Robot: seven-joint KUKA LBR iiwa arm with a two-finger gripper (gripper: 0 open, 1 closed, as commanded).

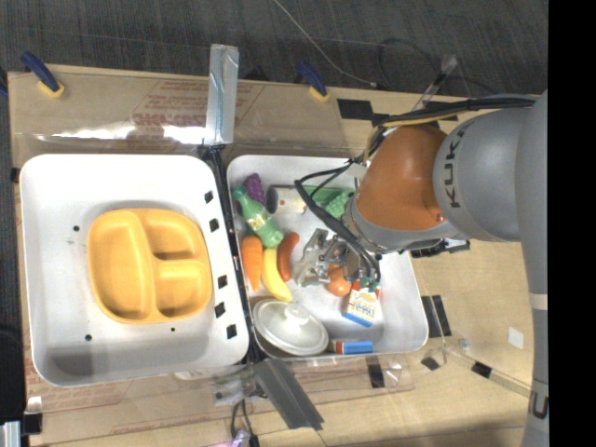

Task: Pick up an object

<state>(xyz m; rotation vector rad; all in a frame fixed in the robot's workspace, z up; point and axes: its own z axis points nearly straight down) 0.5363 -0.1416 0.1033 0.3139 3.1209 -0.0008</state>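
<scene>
My gripper [321, 261] hangs low inside the right bin [405, 315], its metal fingers over the heap of toy food. Just left of it lie a red sausage [288, 247], a yellow banana [274, 276] and an orange carrot [252, 264]. A small orange-red piece [338, 286] sits right under the fingertips. I see nothing clearly held between the fingers. A green and purple vegetable [258, 214] lies further up the bin, and a green piece [331, 198] shows beside the orange wrist band [400, 180].
A white lidded bowl [291, 328] rests at the right bin's front edge, with a small carton [362, 308] and a red-blue marker [352, 347] beside it. The left bin [47, 250] holds a yellow divided tray [149, 264]. Cables run behind the bins.
</scene>
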